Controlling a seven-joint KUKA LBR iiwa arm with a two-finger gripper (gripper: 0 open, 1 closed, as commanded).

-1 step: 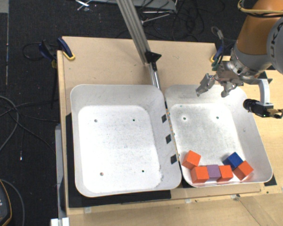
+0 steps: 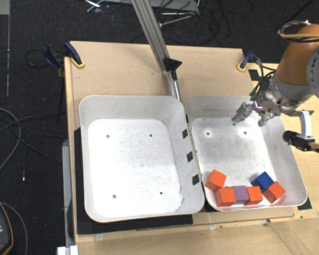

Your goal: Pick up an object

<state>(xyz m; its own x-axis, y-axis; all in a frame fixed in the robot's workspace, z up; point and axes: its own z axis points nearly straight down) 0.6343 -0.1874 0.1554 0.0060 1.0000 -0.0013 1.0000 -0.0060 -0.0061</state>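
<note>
Several small blocks lie along the near edge of the right bin [image 2: 287, 158]: an orange block [image 2: 216, 179], another orange one [image 2: 225, 196], a purple block [image 2: 240, 194], an orange block [image 2: 254, 195], a blue block [image 2: 264, 180] and an orange block [image 2: 275, 192]. My gripper [image 2: 251, 116] hangs over the far part of the right bin, well behind the blocks. Its two fingers are spread apart with nothing between them.
The left bin [image 2: 90, 142] sits beside the right one on the wooden bench [image 2: 122, 68]. A slanted metal pole [image 2: 151, 31] rises from the far side between the bins. Clamps [image 2: 74, 54] grip the bench's far corners.
</note>
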